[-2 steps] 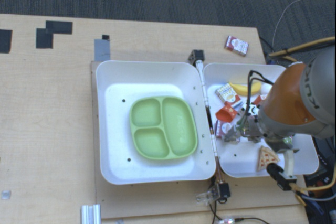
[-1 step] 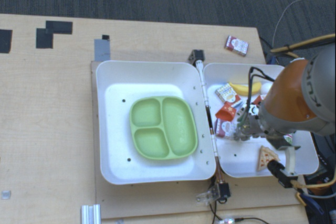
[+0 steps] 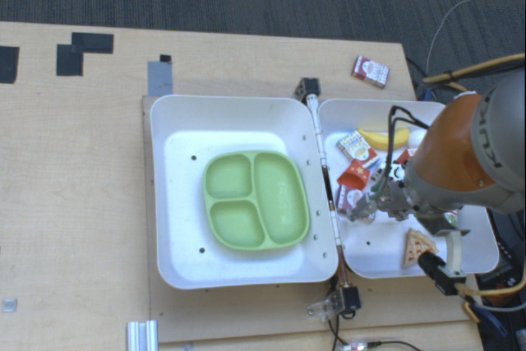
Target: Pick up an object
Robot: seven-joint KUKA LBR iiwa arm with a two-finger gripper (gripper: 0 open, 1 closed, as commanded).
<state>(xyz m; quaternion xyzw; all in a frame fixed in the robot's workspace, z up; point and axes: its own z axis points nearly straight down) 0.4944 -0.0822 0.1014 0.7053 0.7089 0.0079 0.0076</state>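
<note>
While the gripper [image 3: 366, 208] hangs low over the right bin [image 3: 374, 259], its grip state impossible to tell, the red packet [image 3: 354, 176] lies just up-left of it, touching 1 white carton [image 3: 355, 145].

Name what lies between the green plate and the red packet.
In the camera view, the two bins' adjoining white rims lie between the plate and the packet.
</note>
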